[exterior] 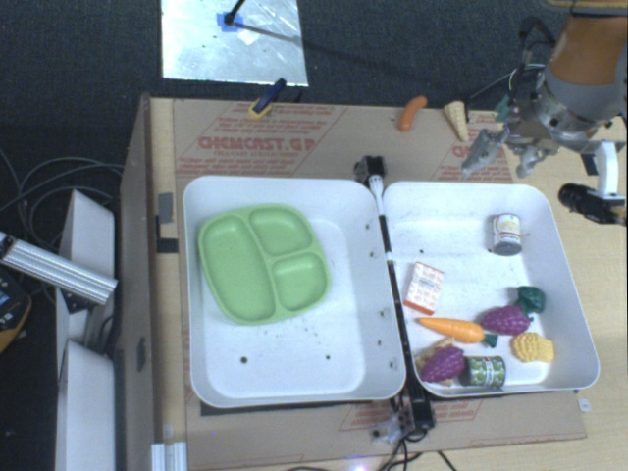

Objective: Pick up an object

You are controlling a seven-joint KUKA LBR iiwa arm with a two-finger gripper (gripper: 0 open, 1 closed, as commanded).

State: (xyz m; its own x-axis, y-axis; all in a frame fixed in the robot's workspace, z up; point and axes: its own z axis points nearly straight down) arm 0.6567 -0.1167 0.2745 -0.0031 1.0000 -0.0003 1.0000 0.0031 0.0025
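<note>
A cardboard-covered worktop (294,130) stands on dark carpet (78,57), with a shiny metal sheet (234,26) on the floor beyond it. Two white bins sit side by side. The left bin (343,263) holds a green tray (262,263). The right bin (559,263) holds a small can (506,234) at its far side, a red-and-white box (425,287) near the middle, and at its near end a carrot (451,329), two purple grapes (505,318) (443,364), a corn piece (531,346), a green can (483,371) and a dark green piece (531,298). On the cardboard beyond lie an orange sausage (412,112) and a cone (457,119).

The hand (500,155) hangs above the right bin's far rim, fingers apart with nothing between them. The small can lies just near of it, apart; the other items sit well nearer.
</note>
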